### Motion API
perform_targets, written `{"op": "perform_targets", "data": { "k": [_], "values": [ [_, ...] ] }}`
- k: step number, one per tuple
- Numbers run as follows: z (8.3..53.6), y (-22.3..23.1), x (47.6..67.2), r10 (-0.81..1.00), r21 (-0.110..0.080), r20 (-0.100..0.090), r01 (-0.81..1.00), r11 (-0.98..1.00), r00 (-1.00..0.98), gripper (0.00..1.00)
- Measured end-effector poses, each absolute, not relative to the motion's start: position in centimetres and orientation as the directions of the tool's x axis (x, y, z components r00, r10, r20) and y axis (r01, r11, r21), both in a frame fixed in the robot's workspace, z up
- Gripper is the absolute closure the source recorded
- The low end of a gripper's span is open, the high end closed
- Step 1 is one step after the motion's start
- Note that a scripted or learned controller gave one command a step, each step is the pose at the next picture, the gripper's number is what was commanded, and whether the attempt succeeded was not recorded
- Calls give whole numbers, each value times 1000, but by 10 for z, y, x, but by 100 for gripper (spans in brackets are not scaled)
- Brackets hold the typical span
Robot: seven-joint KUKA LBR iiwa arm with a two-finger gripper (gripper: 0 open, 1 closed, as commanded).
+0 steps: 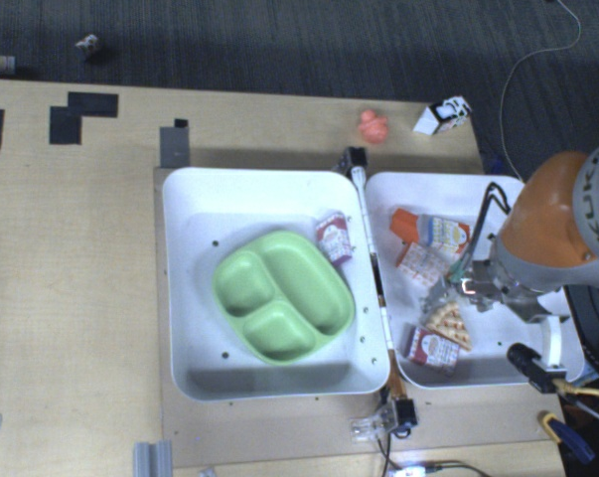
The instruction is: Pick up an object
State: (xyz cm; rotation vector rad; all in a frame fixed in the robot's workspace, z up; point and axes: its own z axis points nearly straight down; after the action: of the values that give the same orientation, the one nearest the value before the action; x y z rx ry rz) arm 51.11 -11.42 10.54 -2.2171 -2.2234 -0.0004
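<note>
The gripper (456,288) is being held low inside the right bin (498,371), at the end of the grey arm (552,232) with its orange band. It is being seen just above a waffle-like snack (448,323) with a criss-cross top. How the gripper is set, and whether anything is being held by it, cannot be told, because that part is small, dark and blurry.

Other things are being kept close around it in the same bin. A small pale packet (418,262) is lying just to the left of it. An orange and white bottle (431,230) is lying on its side a little farther back. A red and white packet (433,347) is lying near the front wall, just beside the snack.

The left bin (185,266) is being filled mostly by a green tray (282,294) with three sections. A small red and white pouch (334,238) is leaning at the tray's back right edge.

Outside the bins, a pink lump (374,125) and a small black and white box (443,114) are lying on the wooden bench (71,296), behind the right bin.
</note>
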Motion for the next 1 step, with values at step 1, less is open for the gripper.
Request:
{"op": "perform_targets", "data": {
  "k": [1],
  "values": [
    [117,-114,514,1000,7,0,1000,3,-3,100]
  ]
}}
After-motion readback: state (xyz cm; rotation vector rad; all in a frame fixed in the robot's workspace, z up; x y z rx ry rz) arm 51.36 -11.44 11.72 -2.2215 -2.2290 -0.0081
